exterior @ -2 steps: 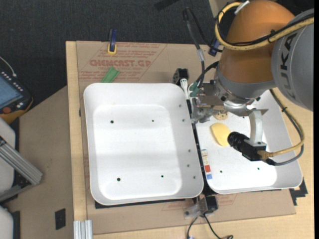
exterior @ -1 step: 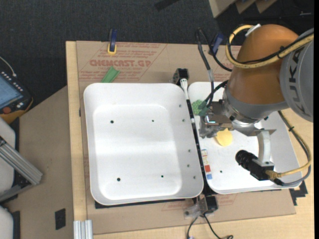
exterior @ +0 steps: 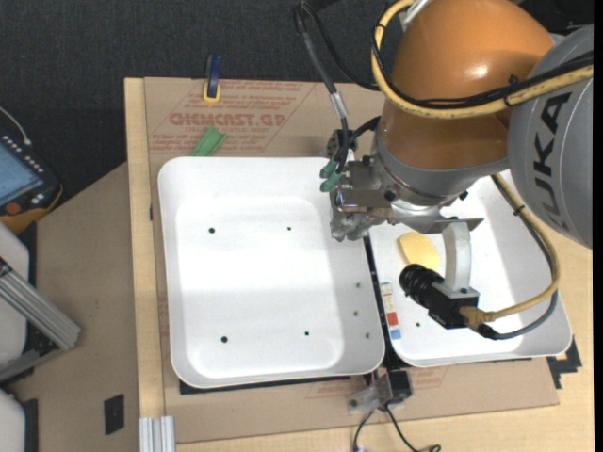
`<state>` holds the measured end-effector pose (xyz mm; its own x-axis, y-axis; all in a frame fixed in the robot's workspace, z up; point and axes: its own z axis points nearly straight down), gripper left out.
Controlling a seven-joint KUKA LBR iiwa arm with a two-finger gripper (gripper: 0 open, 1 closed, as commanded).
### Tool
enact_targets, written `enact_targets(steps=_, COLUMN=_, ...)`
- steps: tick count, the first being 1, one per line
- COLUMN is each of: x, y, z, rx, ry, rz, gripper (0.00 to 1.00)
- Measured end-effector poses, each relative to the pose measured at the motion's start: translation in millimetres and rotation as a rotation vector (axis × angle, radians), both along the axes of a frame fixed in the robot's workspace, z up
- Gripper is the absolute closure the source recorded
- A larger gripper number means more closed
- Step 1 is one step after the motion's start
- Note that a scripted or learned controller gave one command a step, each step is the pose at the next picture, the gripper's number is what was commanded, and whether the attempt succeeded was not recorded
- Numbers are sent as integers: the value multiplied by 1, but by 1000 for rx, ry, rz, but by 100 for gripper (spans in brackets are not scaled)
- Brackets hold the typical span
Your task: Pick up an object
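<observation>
Seen from above: found the gripper [exterior: 350, 217] low at the wall between the left bin [exterior: 254, 281] and the right bin [exterior: 520, 285], tucked under the arm [exterior: 462, 73]. Could not tell whether it stood wide or narrow. Spotted a yellow object [exterior: 417, 250] in the right bin, just beside the gripper, partly hidden. Noted a green piece [exterior: 207, 141] on the cardboard [exterior: 273, 111] behind the left bin.

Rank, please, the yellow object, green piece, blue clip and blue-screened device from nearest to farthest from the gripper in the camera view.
From the gripper:
1. yellow object, beside it in the right bin
2. green piece, on the cardboard beyond the left bin
3. blue clip, at the cardboard's far edge
4. blue-screened device, at the view's left edge
</observation>
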<state>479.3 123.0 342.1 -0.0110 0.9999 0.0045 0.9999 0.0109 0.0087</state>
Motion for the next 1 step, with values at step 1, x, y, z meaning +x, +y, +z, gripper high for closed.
enact_targets(steps=1, x=1, y=-5, z=6, rx=-4, ry=6, rz=-9, gripper=100)
